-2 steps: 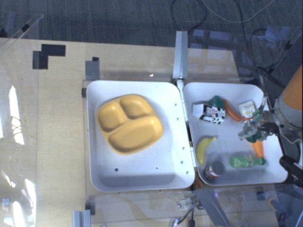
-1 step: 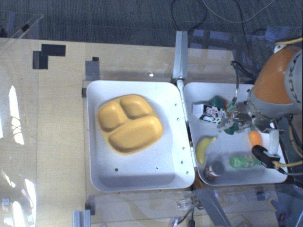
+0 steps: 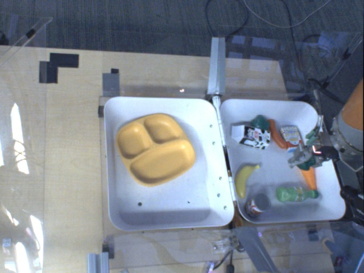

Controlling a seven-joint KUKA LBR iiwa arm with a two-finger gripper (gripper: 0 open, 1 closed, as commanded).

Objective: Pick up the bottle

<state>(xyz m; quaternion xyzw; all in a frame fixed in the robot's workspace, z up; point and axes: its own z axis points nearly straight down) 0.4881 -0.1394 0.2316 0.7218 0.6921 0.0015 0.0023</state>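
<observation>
The green bottle (image 3: 296,194) lies on its side near the front edge of the right bin (image 3: 326,212), not yet lifted. The gripper (image 3: 304,153) hovers by that bin's right edge, above a carrot (image 3: 309,176) (whether its jaws are spread or pressed together I cannot tell). Everything remains: reaching the bottle, pinching, lifting.
</observation>
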